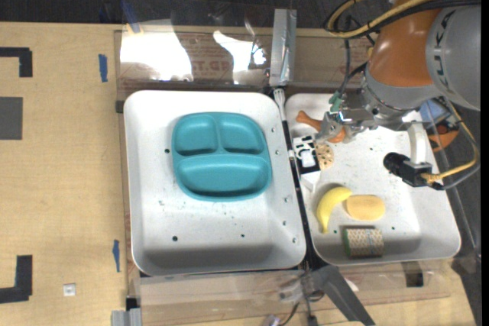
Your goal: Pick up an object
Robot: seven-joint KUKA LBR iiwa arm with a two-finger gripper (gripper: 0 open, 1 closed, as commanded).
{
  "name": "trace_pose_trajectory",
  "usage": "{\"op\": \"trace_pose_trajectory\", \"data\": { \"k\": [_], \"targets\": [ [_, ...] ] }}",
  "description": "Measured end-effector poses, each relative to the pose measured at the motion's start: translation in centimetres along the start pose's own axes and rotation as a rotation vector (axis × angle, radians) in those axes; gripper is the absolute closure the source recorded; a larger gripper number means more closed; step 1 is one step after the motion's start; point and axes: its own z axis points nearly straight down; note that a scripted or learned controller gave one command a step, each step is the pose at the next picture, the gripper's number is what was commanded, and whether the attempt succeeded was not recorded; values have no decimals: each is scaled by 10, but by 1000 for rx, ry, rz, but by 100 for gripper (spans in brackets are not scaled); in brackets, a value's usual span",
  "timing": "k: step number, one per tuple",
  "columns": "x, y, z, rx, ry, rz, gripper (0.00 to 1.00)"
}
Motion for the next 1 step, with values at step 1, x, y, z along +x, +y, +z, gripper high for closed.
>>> {"op": "trace_pose_trajectory", "data": {
  "k": [1],
  "targets": [
    [0,0,-8,2,0,1,100]
  ]
}}
